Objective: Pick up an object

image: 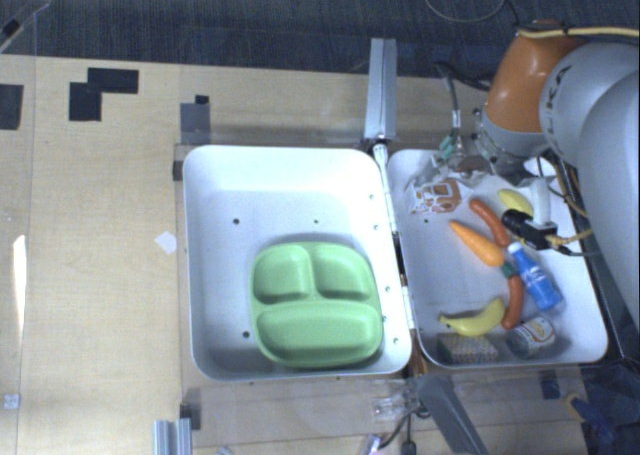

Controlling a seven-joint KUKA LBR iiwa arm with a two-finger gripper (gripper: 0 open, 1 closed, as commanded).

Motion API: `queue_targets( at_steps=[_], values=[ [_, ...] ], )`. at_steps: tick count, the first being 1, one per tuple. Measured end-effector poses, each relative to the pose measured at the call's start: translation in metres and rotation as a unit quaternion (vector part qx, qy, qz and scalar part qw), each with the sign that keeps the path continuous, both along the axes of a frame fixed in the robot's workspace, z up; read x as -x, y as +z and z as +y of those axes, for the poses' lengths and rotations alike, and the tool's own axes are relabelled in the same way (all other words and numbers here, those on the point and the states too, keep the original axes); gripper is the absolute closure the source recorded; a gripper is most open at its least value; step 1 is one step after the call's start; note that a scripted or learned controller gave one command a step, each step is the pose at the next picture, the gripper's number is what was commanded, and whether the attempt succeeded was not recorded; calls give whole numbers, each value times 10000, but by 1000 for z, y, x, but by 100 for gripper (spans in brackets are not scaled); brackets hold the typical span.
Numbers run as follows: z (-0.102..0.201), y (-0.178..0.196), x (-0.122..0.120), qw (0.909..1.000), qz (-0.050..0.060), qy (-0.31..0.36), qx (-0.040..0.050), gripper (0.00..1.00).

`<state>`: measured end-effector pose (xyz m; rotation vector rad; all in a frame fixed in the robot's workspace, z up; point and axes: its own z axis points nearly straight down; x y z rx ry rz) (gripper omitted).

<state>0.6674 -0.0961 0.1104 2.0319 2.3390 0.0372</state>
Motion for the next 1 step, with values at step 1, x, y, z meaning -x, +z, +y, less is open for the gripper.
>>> queue_targets(
  at_steps=[1],
  values=[
    [2,14,-4,10000,-67,23,5,100]
  ],
)
